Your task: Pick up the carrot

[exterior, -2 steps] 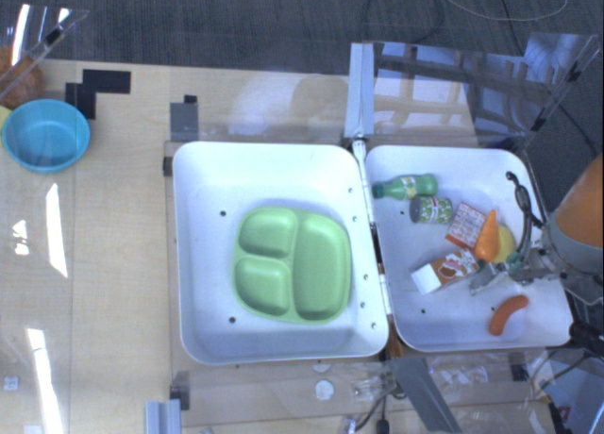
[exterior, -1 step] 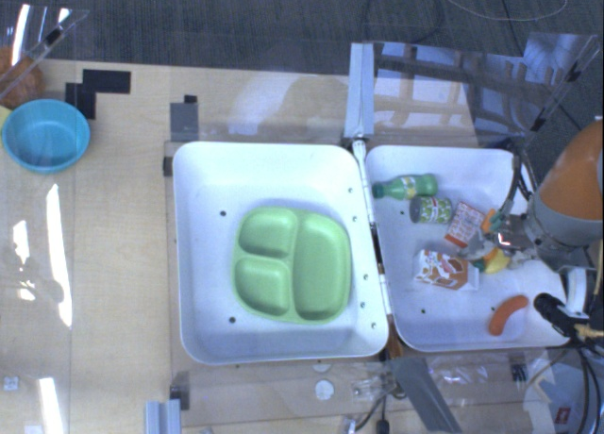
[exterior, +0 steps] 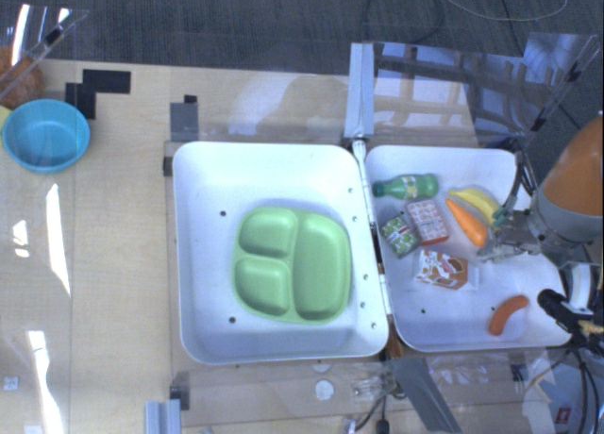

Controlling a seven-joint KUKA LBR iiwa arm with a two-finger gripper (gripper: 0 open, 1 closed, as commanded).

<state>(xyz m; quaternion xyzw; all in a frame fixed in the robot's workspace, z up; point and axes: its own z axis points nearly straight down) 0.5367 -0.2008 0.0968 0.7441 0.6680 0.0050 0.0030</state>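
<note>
Over the right bin (exterior: 415, 328), the arm (exterior: 571, 187) reaches in, its gripper (exterior: 497, 234) just beside the carrot (exterior: 467, 222), which lies by a banana (exterior: 475, 201); its grip cannot be told; approach under way, closing on the carrot seems next

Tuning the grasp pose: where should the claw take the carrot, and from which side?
Probably from above, at the carrot's thick middle, closing across its width. It lies flat on a slant in the right bin, with the banana tight along its upper side, so a steep approach likely avoids pinching both.
</note>
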